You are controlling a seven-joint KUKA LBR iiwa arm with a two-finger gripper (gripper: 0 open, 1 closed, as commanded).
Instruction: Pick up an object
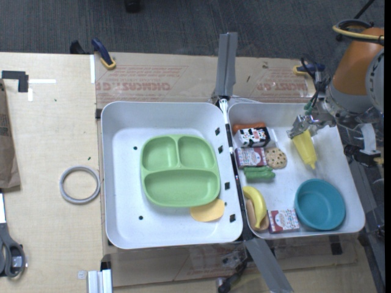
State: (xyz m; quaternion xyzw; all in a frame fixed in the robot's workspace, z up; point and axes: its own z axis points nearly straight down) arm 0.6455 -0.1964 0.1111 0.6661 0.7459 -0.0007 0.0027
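Yellow bottle point(305, 149) lies under pincer point(302, 129), near blue bowl point(319, 204).

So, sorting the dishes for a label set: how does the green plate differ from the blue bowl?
The green plate is flat, squarish and split into three compartments; the blue bowl is round, deeper and undivided. The plate lies in the left bin, the bowl in the right bin. Both sit upright.

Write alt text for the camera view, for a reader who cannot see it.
The grey arm's gripper sits in the right bin, right at the top of a yellow bottle-shaped toy. That bin also holds a blue bowl, a banana, a cookie and small snack packets. The left bin holds a green divided plate.
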